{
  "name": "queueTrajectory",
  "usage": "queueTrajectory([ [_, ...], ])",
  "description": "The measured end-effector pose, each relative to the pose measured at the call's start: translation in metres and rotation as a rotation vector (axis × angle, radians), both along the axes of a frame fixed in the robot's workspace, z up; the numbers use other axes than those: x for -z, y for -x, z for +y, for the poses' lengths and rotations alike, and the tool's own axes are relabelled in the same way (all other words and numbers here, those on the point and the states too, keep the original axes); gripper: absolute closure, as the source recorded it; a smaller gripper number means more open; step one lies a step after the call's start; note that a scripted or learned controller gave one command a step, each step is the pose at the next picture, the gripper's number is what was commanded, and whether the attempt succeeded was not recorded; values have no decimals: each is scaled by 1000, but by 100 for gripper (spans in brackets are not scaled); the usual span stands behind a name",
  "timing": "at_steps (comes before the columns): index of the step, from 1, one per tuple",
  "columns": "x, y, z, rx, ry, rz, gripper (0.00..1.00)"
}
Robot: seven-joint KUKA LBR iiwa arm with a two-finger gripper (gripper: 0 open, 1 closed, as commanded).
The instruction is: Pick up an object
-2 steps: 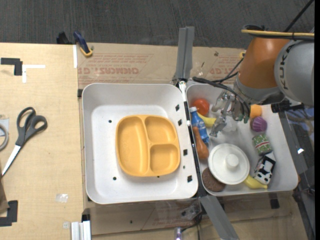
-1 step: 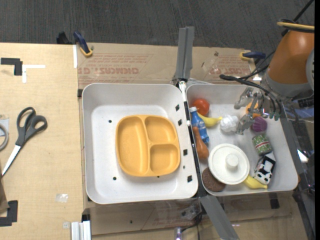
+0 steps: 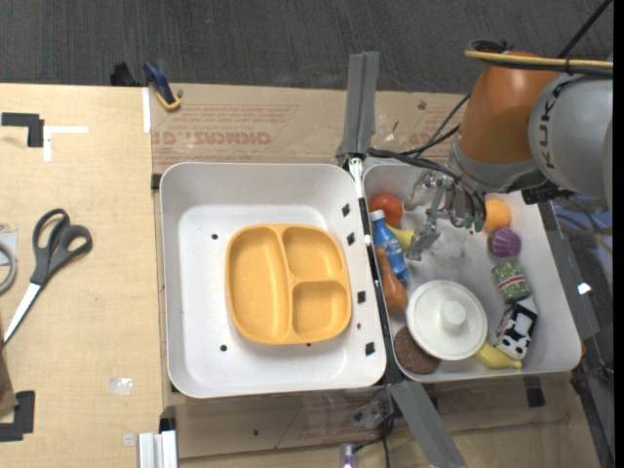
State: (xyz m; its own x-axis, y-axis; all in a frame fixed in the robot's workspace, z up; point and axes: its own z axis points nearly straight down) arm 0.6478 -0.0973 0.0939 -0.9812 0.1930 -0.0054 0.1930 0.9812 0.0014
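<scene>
Blue plastic bottle (image 3: 388,246) is lying just left of the white round lid (image 3: 448,318); probably light, stiff, slippery, best gripped mid-body. Gripper (image 3: 425,234) is hovering beside it, fingers apart, holding nothing.

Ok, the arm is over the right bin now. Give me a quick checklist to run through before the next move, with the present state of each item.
1. Gripper over the right white bin: ok, it hangs above the bin's upper left part.
2. Object between the fingers: not ok, none is seen there.
3. Fingers open or shut: cannot tell, the view is too blurred.
4. Targets near the gripper: ok, the red round tomato-like toy and the blue plastic bottle lie just to its left.
5. Crowding: not ok, the bottle, an orange carrot-like piece and the white round lid lie packed together.
6. Yellow divided plate in the left white bin: ok, away from the arm.
</scene>
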Motion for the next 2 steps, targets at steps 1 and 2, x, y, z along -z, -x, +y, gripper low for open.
queueTrajectory([
  [1,-131,17,-70,7,2,0,0],
  [2,0,-1,-117,-47,3,-2,0],
])
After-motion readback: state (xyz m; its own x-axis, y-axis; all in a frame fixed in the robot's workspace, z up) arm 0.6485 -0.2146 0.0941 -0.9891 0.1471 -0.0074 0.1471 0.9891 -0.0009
